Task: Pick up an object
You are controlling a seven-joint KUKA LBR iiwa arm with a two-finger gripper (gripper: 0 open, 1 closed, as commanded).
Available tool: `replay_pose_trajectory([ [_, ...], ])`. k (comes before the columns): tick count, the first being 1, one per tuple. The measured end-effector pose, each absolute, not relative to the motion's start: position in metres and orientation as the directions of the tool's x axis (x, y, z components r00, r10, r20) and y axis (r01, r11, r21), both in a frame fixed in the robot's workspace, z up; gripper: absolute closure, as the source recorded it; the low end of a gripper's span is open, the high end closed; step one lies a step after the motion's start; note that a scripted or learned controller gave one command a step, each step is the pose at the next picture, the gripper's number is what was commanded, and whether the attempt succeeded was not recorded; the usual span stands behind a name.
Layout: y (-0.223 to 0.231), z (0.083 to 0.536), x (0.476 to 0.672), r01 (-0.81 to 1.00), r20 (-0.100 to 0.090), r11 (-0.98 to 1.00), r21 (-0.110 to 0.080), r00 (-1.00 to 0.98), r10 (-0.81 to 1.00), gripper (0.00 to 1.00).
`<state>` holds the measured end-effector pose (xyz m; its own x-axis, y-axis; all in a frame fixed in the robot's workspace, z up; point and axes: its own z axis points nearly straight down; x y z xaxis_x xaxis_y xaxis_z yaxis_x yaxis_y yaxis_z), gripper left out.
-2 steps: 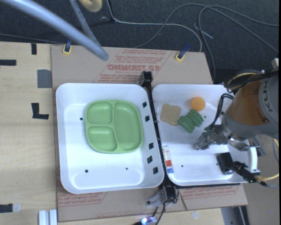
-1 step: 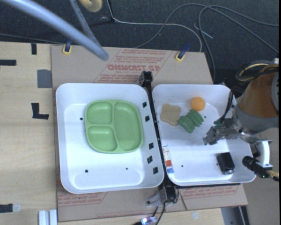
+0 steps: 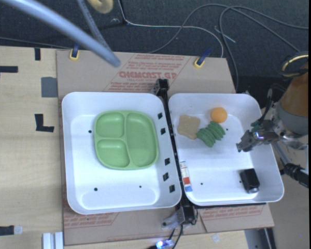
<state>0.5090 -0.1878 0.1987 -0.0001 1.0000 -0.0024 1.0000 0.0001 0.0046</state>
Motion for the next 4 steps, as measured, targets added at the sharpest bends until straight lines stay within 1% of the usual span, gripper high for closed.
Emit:
replay_pose_trajectory([
  [1, -0.188, 0.204, 0.509, 1.000, 0.000, 0.001, 0.000, -0.001, 1.000, 1.00],
  [3, -0.082, 0.224, 0.530, 1.000, 0.002, 0.007, 0.000, -0.007, 1.000, 1.00],
  [4, -0.032, 0.212, 0.547, 1.000, 0.001, 0.006, -0.002, -0.006, 1.000, 1.00],
])
